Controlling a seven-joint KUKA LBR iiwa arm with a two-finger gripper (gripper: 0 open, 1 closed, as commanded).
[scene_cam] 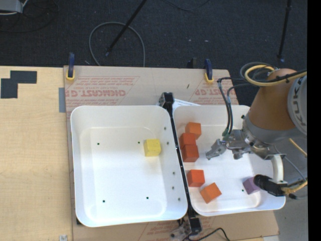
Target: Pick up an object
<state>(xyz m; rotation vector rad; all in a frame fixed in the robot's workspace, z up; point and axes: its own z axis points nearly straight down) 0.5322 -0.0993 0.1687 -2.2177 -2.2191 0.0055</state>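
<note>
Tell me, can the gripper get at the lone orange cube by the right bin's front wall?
Probably yes. The gripper hovers in the right bin, and the orange cube lies uncovered just ahead, apart from its neighbour.

Two bins side by side on the bench, walls touching down the middle. Left bin [85, 134] holds one cube [152, 147], right of its centre, toward the far side. Right bin [235, 207] holds a cluster of stacked blocks [190, 140] far-left against the dividing wall, two more blocks near-left, one [195, 177] just left of and slightly farther than the other [210, 192], and a small block [250, 185] in the near-right corner. Gripper [228, 148] sits over the right bin's middle, right of the cluster.
</note>
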